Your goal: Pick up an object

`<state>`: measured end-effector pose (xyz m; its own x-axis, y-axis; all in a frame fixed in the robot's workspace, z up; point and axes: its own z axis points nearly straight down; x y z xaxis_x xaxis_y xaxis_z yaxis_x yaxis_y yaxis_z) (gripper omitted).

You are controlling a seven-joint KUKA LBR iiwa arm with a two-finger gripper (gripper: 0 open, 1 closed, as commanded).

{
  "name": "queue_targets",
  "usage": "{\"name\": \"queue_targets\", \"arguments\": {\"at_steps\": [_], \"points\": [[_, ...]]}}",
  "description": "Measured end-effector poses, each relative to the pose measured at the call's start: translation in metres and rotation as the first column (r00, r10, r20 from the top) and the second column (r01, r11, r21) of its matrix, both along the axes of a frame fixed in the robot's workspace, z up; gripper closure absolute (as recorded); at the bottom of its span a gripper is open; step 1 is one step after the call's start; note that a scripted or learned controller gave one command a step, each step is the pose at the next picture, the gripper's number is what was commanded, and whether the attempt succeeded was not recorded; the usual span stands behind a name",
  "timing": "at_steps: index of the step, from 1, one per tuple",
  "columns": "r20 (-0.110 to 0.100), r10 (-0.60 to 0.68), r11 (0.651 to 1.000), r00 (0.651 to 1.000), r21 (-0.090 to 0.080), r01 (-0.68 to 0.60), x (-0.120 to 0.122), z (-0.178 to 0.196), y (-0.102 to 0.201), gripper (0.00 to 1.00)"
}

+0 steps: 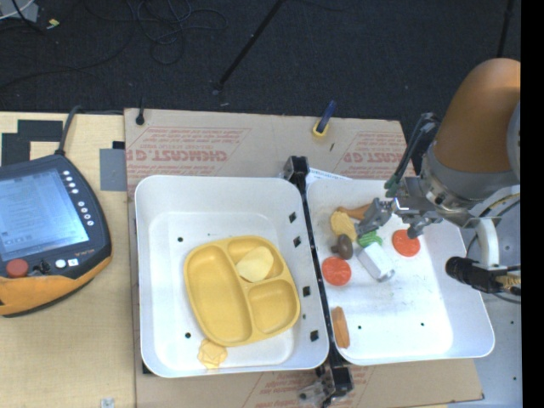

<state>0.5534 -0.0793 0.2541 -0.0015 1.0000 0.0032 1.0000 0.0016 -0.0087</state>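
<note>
two white bins are set side by side. a yellow tray [242, 291] is held in the left bin [161, 228], with a pale piece [254, 266] in one compartment. the arm [476, 138] is reached over the right bin [442, 321]. the gripper [384, 215] is seen above a bottle [374, 257]; its state cannot be told. two red tomatoes [337, 271] are placed nearby.
</note>
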Motion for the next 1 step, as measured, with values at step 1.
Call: {"name": "queue_targets", "arguments": {"at_steps": [1], "points": [[-0.001,0.001,1.0,1.0,0.0,-0.001,-0.0807,-0.0048,0.0502,0.0]]}}
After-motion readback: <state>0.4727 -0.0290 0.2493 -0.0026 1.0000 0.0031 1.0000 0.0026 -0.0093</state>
